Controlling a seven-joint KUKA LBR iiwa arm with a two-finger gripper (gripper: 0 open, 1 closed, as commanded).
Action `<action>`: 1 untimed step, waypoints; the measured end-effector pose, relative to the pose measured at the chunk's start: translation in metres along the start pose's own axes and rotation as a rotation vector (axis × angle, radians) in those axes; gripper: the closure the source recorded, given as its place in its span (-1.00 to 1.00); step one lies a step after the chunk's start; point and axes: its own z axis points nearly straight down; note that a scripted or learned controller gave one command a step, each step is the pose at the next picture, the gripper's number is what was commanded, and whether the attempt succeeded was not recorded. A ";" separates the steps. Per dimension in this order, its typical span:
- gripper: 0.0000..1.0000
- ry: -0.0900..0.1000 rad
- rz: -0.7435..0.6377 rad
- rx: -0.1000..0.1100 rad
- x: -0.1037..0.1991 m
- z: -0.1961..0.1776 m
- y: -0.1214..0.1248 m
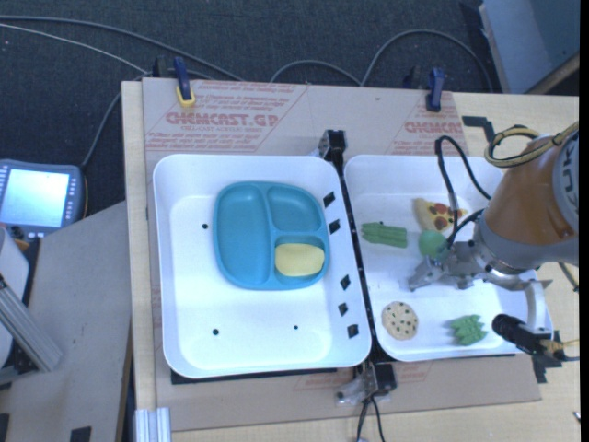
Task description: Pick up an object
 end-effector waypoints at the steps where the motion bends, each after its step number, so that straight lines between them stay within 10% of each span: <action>1: 1.00 -0.001 0.001 -0.005 0.000 -0.013 0.001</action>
